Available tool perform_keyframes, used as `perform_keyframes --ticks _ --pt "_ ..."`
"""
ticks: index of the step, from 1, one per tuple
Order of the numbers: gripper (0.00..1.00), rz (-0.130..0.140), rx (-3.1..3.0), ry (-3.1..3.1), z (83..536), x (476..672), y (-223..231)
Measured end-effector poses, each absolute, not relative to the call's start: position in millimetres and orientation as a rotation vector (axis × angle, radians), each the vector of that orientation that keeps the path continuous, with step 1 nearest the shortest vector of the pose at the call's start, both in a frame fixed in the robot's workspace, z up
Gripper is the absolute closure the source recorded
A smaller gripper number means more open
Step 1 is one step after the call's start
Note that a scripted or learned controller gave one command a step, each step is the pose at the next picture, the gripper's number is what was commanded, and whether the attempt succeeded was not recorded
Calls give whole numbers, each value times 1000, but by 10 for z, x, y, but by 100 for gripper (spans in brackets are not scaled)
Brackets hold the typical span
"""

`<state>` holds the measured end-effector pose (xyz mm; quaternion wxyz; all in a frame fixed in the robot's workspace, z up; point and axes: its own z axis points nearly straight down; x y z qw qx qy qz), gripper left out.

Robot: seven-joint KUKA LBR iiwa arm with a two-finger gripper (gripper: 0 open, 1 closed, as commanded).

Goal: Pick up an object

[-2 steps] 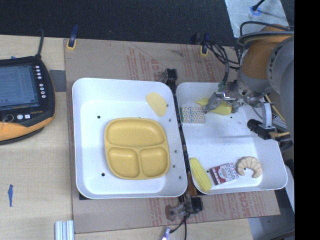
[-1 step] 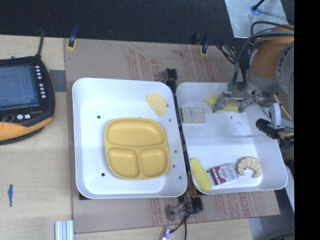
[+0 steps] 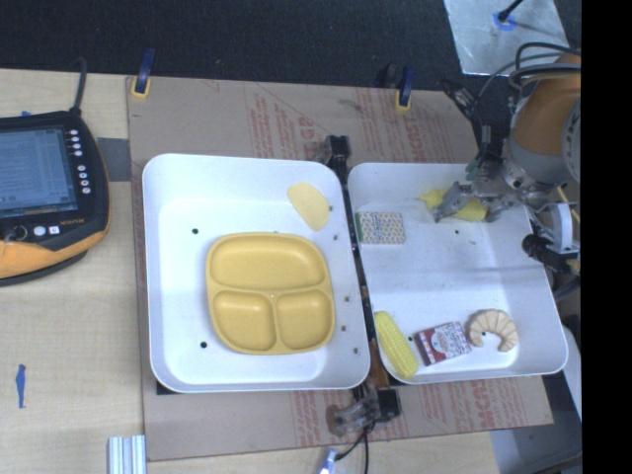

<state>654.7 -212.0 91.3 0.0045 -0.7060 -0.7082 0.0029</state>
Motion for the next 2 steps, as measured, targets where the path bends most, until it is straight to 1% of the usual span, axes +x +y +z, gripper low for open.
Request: perform_keyframes --ticks 1,2 --pt "0 4 -2216 -2223 1034 6559 -2120" --pt "0 10 -2214 -2227 943 6562 -1824"
